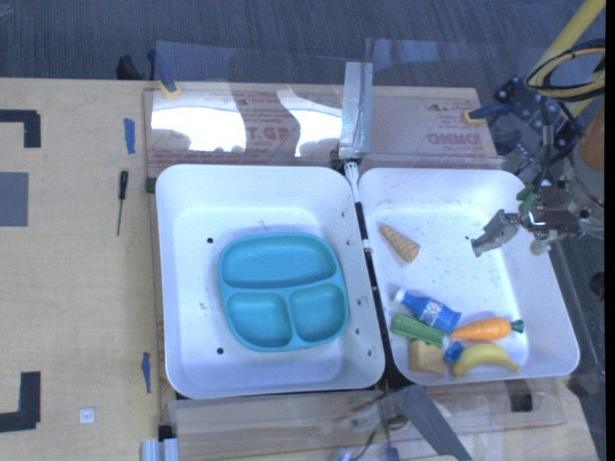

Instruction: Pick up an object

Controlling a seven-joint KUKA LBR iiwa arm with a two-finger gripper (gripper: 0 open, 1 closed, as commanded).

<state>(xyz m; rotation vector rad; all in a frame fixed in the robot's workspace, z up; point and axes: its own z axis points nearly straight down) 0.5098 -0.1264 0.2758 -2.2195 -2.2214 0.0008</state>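
Observation:
The right bin (452, 195) holds several toy foods. A tan ice-cream cone (399, 242) lies alone near the bin's left wall. Along the front sit a blue bottle (430, 309), a green vegetable (418, 328), an orange carrot (483, 329), a yellow banana (485, 357) and a tan block (423, 355), packed close together. My gripper (502, 232) hangs over the right side of this bin, above bare floor, to the right of the cone and behind the carrot. Nothing is seen in its grasp.
A teal divided plate (283, 291) lies in the middle of the left bin (192, 200). A metal divider post (356, 109) stands behind the seam between the bins. Yellow and black cables (567, 60) hang at the upper right by the arm.

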